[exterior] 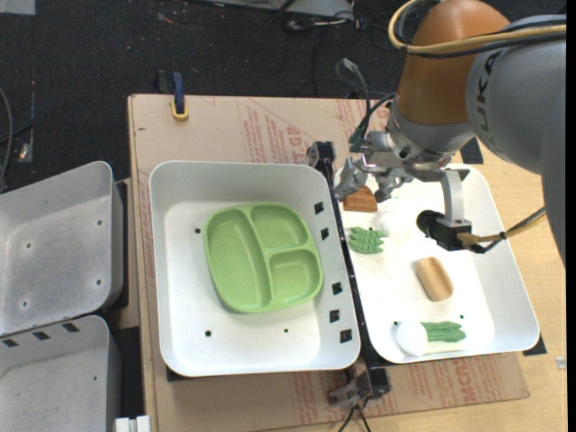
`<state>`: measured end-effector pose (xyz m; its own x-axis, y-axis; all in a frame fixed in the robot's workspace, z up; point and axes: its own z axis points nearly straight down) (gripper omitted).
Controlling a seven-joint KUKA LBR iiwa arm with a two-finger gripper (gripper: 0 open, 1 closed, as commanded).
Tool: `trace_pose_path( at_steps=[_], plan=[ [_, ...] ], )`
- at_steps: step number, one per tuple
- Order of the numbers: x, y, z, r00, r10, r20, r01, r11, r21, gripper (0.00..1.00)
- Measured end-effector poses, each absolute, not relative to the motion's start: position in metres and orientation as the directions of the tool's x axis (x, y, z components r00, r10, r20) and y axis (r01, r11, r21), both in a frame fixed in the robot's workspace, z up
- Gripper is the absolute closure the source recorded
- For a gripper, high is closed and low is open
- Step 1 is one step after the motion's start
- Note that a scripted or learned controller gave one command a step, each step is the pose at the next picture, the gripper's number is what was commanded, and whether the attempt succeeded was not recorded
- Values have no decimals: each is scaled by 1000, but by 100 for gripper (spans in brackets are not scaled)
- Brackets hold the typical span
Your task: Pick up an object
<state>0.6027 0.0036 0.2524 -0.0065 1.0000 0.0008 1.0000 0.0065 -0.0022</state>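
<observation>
My gripper [367, 187] hangs over the far left corner of the right bin [504, 241], its two fingers [348, 181] spread apart and open. Just below the fingertips a small brown waffle-like piece [360, 202] lies on the bin floor, not gripped. A green leafy toy [366, 239] sits just in front of it. Farther toward the front lie a tan bread roll [435, 278] and a green bean pod [444, 333] resting on a white disc [411, 337].
The left bin [180, 196] holds a green divided plate [264, 257]. A black divider with clips [337, 241] runs between the bins. A black fitting with a cable [443, 229] hangs from the wrist over the right bin. White lids [54, 241] lie at the far left.
</observation>
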Motion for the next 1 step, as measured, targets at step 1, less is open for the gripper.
trace_pose_path(
  at_steps=[1],
  plan=[
    [596, 58, 252, -8, 1000, 1, 1000, 8, -2, 100]
  ],
)
